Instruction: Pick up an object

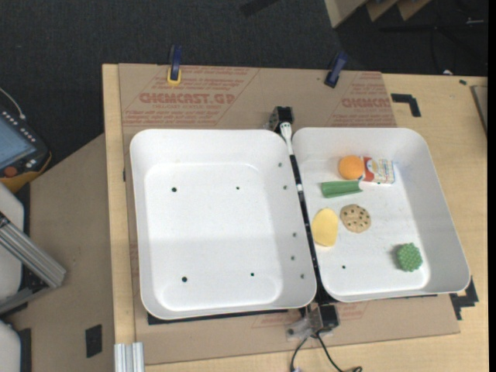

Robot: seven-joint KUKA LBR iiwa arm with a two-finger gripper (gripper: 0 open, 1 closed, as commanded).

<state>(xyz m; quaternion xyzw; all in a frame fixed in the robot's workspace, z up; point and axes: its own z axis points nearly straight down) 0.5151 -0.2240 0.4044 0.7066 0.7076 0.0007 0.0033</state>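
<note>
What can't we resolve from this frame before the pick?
- Small carton, camera view: print too small and blurred to read.
- Orange ball and carton: touching or just adjacent, cannot tell at this slant.
- Green stick: too small to identify.
- Right bin: near-right corner hides the bench beneath it.
- Cable below the bins: cut off by the bottom edge.

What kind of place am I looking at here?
Probably a robotics lab test bench: two white bins clamped onto a cardboard sheet, with toy food such as a cookie and broccoli in the right bin.
</note>
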